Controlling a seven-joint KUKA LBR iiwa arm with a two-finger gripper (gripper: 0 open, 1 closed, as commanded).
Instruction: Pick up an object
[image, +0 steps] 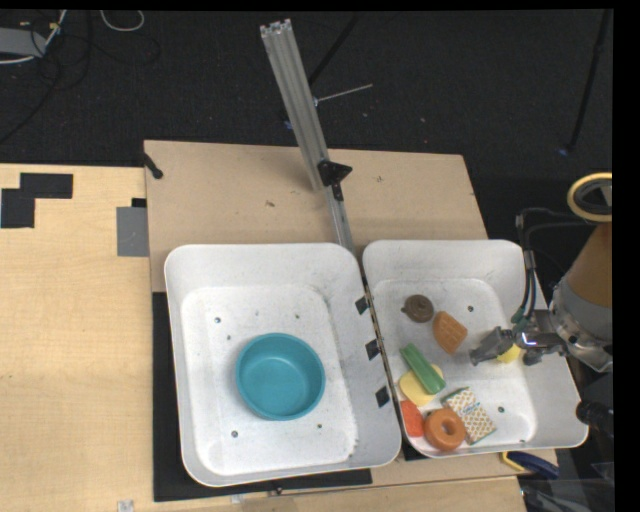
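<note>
Gripper (497, 347) sits low in the right bin (440, 262), reaching in from the right rim. Dark fingers point left; a yellow bit (511, 352) shows right at the tips, but whether it's actually pinched btwn them — can't tell at this res. Finger opening: can't tell either.

Rel. to the gripper: orange block (450, 331) just left, near but apart. Brown piece (418, 308) further left and up. Green stick (424, 369) lies left and below, on top of a yellow lump (414, 388). Patterned square (469, 415) and orange ring (444, 429) are below, near the front rim. Teal bowl (281, 375) is well off to the left in the left bin (200, 270).

Step, as I read it: closing on the nearest item. To do it well: centre the tips over one thing only, prob. the yellow bit or orange block, keep clear of neighbours, go down square to the floor, close fully before lifting. Lift straight up, slowly; small rounded toys slip sideways w/ off-centre contact.
</note>
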